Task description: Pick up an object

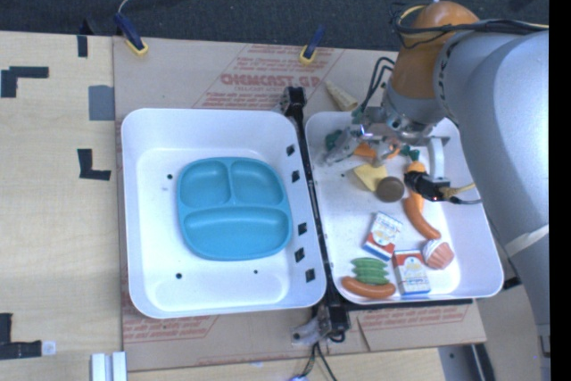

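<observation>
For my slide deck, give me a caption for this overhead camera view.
Gripper low over toy food in the right bin; blue plate in the left bin.

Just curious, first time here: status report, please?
Gripper low over right bin's far end. Nothing seen held. Toy food crowds that bin; blue plate in left bin.

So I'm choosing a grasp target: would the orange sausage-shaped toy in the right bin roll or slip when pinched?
The orange sausage toy looks rounded and smooth, so it may roll sideways if nudged. It probably is light, stiff plastic. Its glossy skin could slip unless pinched across its narrow width.
</observation>
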Robot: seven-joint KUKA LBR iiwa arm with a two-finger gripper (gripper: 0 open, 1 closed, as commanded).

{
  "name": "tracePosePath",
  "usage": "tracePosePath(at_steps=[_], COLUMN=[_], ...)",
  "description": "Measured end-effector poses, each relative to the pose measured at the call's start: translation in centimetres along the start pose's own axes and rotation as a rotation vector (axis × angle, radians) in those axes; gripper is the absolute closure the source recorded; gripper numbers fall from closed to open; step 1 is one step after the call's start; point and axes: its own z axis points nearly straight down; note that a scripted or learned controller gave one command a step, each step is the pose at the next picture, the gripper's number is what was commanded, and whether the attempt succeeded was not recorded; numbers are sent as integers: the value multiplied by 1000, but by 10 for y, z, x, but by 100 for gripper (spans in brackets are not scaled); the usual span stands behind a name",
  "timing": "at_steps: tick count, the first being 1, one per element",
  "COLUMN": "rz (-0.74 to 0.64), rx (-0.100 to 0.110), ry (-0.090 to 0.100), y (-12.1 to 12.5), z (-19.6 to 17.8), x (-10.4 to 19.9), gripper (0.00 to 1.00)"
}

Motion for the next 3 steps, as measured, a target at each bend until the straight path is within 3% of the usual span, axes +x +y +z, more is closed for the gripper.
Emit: tracePosePath(at_steps=[3], rz=[3], rx=[-4], ry=[-14], y=[-1], z=[1], x=[5], gripper=[0])
